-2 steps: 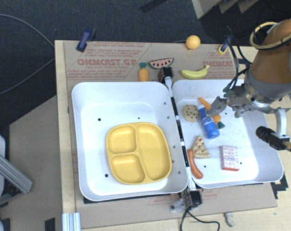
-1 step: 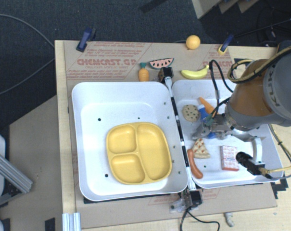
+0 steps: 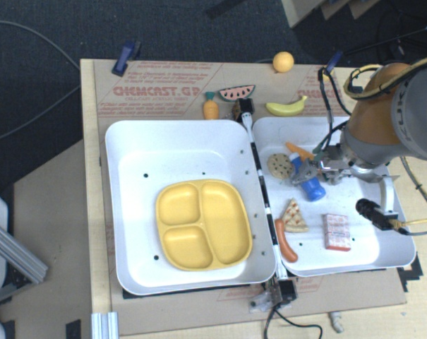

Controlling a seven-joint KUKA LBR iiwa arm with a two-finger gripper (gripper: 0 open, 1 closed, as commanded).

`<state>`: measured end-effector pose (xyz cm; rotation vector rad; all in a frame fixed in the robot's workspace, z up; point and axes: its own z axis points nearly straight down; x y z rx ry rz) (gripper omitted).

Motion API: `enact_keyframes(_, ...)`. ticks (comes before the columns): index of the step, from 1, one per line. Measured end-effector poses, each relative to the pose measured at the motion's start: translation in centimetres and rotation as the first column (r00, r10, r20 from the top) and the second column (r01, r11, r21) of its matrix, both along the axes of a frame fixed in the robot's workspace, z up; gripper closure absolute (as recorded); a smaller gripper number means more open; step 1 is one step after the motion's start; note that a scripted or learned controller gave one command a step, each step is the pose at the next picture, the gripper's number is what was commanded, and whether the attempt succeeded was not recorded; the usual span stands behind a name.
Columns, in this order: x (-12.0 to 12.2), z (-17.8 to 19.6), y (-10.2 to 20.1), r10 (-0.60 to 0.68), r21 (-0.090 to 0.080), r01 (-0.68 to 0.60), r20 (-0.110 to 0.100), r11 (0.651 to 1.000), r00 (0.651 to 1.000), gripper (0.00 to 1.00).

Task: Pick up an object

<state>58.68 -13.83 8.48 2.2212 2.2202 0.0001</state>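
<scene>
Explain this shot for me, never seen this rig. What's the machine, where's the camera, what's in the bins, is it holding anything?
One camera, fixed above the bench, looks down at a slant. The grey arm with the orange band is a KUKA iiwa robot reaching in from the right; its gripper hangs low over the right bin.

The left bin holds a yellow divided plate. The right bin holds toy food: a cookie, a carrot, a blue piece just under the gripper, a pizza slice, a sausage and a pink wafer block.

Behind the bins lie a banana, a watermelon slice and an orange ball.

I can't tell whether anything is grasped; the wrist blocks the view.
</scene>
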Motion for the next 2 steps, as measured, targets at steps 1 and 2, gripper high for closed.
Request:
enact_keyframes(1,0.0,1.0,0.0,0.000,0.000,0.000,0.001,1.000,1.000,1.00)
enact_keyframes(2,-2.7,10.1,9.4,0.003,0.002,-0.003,0.001,1.000,1.000,1.00)
